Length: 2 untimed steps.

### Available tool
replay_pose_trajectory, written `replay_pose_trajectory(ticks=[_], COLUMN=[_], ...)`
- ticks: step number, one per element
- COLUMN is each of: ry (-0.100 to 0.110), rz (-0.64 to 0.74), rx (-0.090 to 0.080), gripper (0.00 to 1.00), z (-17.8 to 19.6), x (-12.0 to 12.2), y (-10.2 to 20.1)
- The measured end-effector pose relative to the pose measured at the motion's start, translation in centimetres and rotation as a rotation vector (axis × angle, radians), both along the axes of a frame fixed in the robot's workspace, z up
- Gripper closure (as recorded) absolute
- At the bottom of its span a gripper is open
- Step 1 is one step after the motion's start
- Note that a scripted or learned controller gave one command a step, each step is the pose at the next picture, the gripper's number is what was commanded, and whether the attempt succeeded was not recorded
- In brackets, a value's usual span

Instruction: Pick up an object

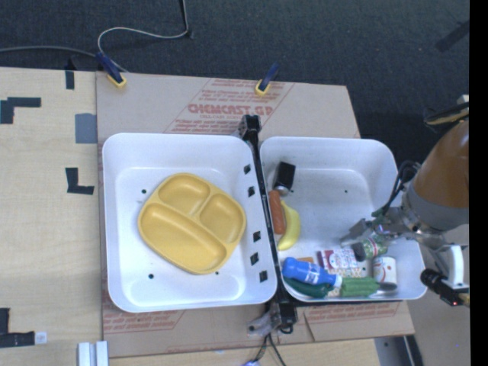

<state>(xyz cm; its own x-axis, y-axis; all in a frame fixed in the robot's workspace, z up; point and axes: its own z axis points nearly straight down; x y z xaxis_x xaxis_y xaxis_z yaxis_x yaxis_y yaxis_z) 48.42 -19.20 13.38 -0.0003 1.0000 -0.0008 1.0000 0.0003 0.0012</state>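
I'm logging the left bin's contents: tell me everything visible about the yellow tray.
The yellow tray looks like matte plastic, rounded at the corners, with three compartments: one long, two smaller. It lies flat and right side up, turned at a slant, about the middle of the left bin, resting on its floor. Nothing lies in it or touches it otherwise.

Bright, even overhead light; soft, low-resolution picture.
The white bins (114, 227) glare almost featureless, shadows beneath the yellow tray (192, 221) are faint, and the small packages (343, 269) at lower right blur together, labels unreadable.
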Motion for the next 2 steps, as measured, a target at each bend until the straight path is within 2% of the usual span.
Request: replay_pose_trajectory(ticks=[1, 2], ry=[0.002, -0.006], rz=[0.000, 0.001], rx=[0.002, -0.003], gripper=[0.00, 0.00], z=[-2.7, -4.8], x=[-0.1, 0.2], y=[-1.3, 2.6])
